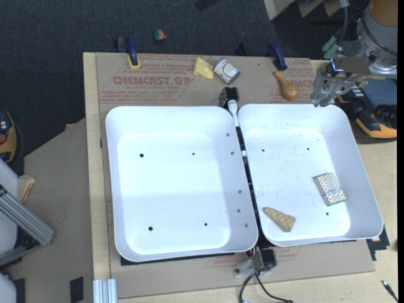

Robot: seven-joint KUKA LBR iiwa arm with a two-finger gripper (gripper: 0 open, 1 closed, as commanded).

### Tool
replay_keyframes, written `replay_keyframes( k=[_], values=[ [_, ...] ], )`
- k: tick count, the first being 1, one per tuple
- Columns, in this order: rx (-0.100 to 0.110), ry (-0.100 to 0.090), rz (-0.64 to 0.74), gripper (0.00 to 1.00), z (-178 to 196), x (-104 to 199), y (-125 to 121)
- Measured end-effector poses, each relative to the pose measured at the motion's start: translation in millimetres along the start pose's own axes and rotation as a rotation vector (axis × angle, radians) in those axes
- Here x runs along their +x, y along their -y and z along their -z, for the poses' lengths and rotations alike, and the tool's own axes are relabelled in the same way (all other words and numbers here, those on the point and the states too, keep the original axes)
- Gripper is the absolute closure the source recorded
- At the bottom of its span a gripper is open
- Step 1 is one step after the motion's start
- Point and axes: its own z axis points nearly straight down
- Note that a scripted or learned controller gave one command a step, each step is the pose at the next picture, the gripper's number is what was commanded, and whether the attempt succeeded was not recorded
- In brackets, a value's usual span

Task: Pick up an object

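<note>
White bins: two side by side, right bin (353, 145) bearing both candidates.
Patterned packet (330, 189): near right wall, flat, slightly turned.
Tan wedge (279, 218): near front edge, apart from packet.
Gripper (324, 96): above right bin's back corner, finger state impossible to tell.
Advice: centre over packet, align with short sides, descend straight.

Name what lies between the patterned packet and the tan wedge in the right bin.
Nothing: in the camera view, bare white bin floor separates the packet from the wedge.
</note>
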Motion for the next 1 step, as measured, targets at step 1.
replay_keyframes(
  k=[1],
  values=[
    [-0.004, -0.001, 0.01, 1.0, -92.4, 75.3, -13.2]
  ],
)
